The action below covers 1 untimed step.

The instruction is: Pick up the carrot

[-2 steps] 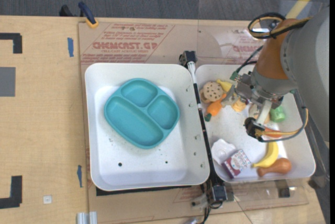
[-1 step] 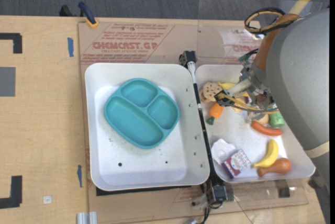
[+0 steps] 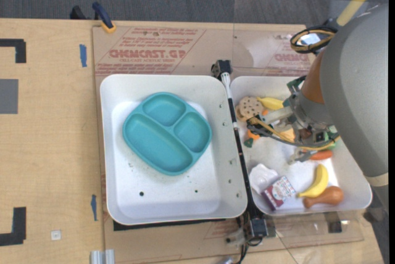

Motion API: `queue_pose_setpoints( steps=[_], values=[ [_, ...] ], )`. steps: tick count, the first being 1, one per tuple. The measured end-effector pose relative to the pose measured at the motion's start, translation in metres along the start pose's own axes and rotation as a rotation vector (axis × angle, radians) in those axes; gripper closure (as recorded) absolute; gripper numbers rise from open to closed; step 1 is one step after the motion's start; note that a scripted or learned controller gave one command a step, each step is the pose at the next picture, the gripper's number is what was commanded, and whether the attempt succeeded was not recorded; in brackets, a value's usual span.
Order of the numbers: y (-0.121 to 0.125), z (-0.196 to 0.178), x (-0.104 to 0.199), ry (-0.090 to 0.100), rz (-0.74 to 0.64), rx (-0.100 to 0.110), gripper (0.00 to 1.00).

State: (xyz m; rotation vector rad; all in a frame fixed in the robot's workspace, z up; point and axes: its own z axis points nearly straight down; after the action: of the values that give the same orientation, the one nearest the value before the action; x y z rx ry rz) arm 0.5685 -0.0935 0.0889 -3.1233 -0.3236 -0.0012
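Observation:
The carrot (image 3: 320, 156) is a short orange piece with a bit of green at its upper end. It lies in the right bin (image 3: 358, 195), partly under the wrist. My gripper (image 3: 303, 138) is low in that bin, just left of and above the carrot, among the toy foods. The grey arm and its orange band (image 3: 313, 81) cover the bin's right side and hide part of the carrot. From this angle I cannot make out any contact between gripper and carrot.
A banana (image 3: 317, 181) and a brown pear-like item (image 3: 332, 196) lie in front of the carrot. A red-and-white box (image 3: 279, 190), a white packet (image 3: 261, 174), a cookie (image 3: 249, 107) and a yellow piece (image 3: 270, 102) crowd the right bin. The left bin (image 3: 123, 195) holds a teal divided plate (image 3: 166, 132).

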Motion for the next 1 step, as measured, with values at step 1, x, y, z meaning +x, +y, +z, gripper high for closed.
queue_pose_setpoints(
  steps=[1],
  values=[
    [-0.0003,-0.0104,-0.0004,-0.006,-0.008,0.001,1.00]
  ],
)
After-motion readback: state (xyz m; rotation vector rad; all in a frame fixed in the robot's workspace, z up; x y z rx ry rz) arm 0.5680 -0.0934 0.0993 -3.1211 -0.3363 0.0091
